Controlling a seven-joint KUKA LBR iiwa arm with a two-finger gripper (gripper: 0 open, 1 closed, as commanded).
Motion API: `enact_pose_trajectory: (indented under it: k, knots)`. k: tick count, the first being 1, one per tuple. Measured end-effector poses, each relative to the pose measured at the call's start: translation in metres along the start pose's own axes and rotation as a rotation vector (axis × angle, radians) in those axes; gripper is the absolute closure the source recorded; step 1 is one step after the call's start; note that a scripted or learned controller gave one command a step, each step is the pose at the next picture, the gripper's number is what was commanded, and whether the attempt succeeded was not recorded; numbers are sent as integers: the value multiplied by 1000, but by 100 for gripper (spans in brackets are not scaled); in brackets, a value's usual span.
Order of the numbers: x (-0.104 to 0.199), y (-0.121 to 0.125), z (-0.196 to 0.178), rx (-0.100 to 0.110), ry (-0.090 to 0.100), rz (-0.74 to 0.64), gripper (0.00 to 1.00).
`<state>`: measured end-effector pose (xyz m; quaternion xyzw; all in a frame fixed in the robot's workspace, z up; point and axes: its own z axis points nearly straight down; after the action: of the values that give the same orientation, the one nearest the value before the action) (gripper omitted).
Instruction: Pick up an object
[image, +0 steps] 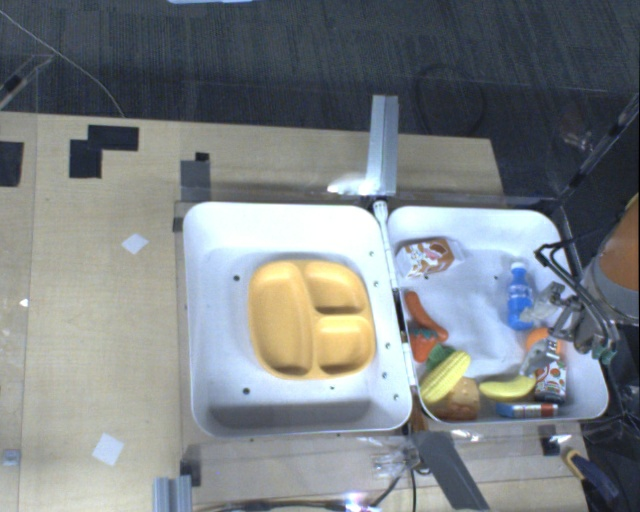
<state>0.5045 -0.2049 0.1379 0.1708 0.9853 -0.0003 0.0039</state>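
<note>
Two shallow white plastic bins sit side by side on a pale wooden tabletop (90, 330). One yellow three-compartment plastic tray (310, 318) lies flat in the middle of the left bin (215, 300). The right bin (470, 225) holds a loose scatter of small things: one blue plastic bottle (517, 297) near the far right, one crumpled white snack packet with brown print (427, 258) at the far left corner, one orange carrot-shaped toy (424, 318) along the left wall, and one yellow-green corn-cob toy (446, 372) touching one brown potato-shaped toy (459, 399) at the near left. One yellow banana toy (507, 387) lies along the near wall, just above one red-and-blue marker pen (527, 409), with one small upright printed carton (552, 378) beside them. One grey arm's gripper (562, 318) hangs at the right side of this bin, near the bottle and above the carton; whether its fingers are spread or pressed together cannot be told.
</note>
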Motion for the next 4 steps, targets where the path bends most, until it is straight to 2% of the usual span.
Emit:
enact_pose_trajectory:
  k: [1, 2, 3, 4]
  knots:
    - [15, -3, 12, 0, 1, 298, 0]
    - [-53, 62, 6, -1, 0, 623, 0]
    - [-46, 59, 50, -3, -2, 980, 0]
    - [-76, 42, 40, -1, -2, 544, 0]
